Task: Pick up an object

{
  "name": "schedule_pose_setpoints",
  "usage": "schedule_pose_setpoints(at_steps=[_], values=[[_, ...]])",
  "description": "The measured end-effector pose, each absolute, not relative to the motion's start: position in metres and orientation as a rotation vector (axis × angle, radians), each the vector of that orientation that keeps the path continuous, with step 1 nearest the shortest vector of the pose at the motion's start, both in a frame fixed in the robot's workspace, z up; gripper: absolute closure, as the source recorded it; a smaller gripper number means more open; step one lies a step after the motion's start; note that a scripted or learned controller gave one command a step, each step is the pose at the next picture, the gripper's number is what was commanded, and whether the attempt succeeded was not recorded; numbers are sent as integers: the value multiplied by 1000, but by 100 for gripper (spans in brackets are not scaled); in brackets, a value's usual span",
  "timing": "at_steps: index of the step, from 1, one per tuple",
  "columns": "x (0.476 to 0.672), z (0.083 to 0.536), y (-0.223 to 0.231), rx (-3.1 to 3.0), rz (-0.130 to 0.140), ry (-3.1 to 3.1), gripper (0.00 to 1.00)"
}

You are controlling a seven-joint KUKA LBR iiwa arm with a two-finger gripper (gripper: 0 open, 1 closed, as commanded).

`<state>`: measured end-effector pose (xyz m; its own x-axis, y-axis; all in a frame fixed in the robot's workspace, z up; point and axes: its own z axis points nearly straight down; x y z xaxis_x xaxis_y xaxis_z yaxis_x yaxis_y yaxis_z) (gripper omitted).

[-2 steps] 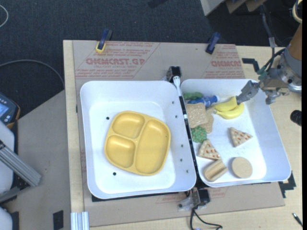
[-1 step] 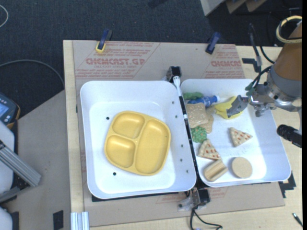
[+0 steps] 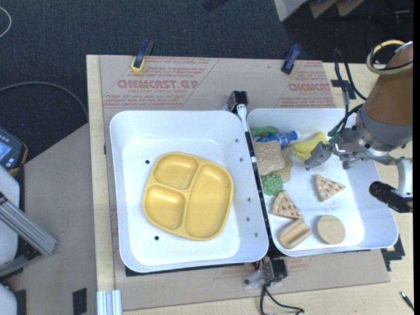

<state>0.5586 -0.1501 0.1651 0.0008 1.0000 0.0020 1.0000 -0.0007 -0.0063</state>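
Blocking the right bin (image 3: 367,238)'s rim: the arm (image 3: 392,97).

The arm (image 3: 392,94) is a thick rounded column whose upper visible part is an orange-brown band, with a light grey section beneath it that narrows into a silvery metal wrist flange. A yellowish ring-shaped cable (image 3: 382,52) loops at the top of the orange band, and thin black cables (image 3: 342,77) run down its side toward the wrist. The gripper (image 3: 330,155) is made of grey metal with dark, angular fingers. A black, rounded part (image 3: 388,196) projects from the wrist below a pale grey bracket.
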Motion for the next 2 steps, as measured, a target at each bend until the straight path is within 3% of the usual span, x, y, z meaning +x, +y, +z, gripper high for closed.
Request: schedule_pose_setpoints(at_steps=[2], values=[[564,83,-155,-2218,4,-2218,0]])
